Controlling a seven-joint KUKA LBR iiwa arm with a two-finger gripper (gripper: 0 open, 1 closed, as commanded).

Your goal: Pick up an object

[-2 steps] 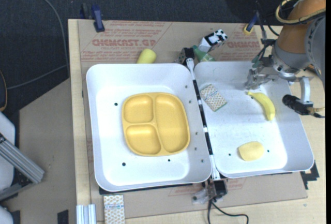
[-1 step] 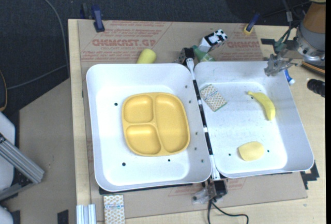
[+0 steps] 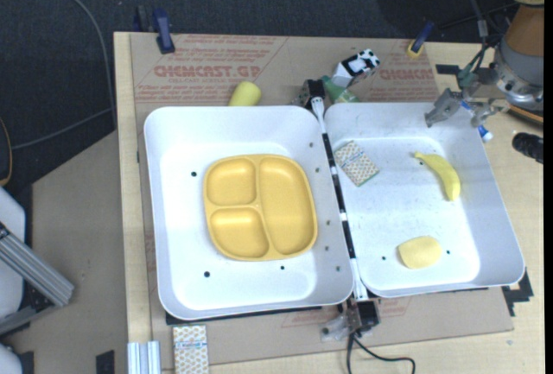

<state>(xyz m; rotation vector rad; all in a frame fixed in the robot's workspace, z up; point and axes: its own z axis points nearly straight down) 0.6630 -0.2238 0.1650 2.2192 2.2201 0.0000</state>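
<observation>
Plainly, nothing was picked up yet — my jaws hung over the far rim of the right bin, whether wide or narrow I cannot tell. The banana lay just below them, the yellow lump farther off.

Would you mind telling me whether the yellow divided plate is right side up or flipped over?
Right side up. The yellow divided plate lies flat in the left bin, its three hollow compartments facing the camera, with nothing in them.
</observation>
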